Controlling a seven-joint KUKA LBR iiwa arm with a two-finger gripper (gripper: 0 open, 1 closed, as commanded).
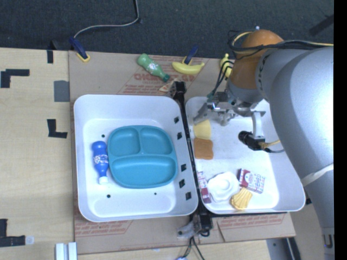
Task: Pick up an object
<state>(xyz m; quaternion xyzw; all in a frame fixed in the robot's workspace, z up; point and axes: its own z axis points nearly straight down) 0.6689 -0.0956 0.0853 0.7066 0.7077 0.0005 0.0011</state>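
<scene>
The gripper hangs near the right bin's far-left corner, finger state untellable, the yellow block lying just beneath it toward the near edge.

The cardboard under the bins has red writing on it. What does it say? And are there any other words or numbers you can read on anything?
Nothing here can be read for sure.
cardboard: red printed letters and a logo, too blurred to read.
blue bottle: a label with marks, too small to read.
green bottle: a pale label, too small to read.
red and white carton: some print, too blurred to read.
</scene>
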